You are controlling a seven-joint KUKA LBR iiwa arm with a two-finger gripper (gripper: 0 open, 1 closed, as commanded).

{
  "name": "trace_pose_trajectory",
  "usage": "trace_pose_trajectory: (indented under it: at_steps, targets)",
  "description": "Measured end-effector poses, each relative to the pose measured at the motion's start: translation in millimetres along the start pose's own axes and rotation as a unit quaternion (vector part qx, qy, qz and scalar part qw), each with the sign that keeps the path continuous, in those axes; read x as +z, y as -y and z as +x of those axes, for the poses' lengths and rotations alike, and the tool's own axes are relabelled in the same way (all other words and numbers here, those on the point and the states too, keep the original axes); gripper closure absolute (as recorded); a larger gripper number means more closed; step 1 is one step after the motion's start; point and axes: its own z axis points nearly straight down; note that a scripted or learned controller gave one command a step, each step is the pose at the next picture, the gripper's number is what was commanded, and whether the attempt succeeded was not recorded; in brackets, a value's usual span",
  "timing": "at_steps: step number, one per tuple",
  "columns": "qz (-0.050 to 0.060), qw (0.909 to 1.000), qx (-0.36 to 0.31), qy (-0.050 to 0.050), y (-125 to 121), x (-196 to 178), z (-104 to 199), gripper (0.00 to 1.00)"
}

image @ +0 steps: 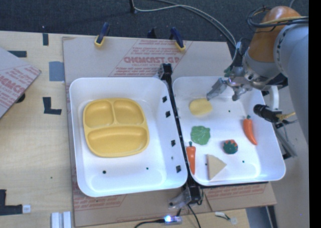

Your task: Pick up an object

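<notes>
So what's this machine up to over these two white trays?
A robot arm reaches in from the right, its gripper hanging over the right bin just beside a pale yellow lump. It holds nothing yet. That bin also has a green leafy piece, two carrots, a small red and green piece and a tan wedge. The left bin holds a yellow divided plate.
</notes>
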Motion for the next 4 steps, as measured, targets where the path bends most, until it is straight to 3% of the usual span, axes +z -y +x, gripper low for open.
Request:
trace_pose_trajectory:
  at_steps: [1,2,4]
  targets:
    - [-0.002,1.0000,0.000,0.000,0.2,52.1,0.6,0.00]
    - [-0.004,1.0000,-0.001,0.001,-1.3,37.9,0.9,1.00]
    - [-0.005,1.0000,0.000,0.001,9.3,-83.1,4.5,1.00]
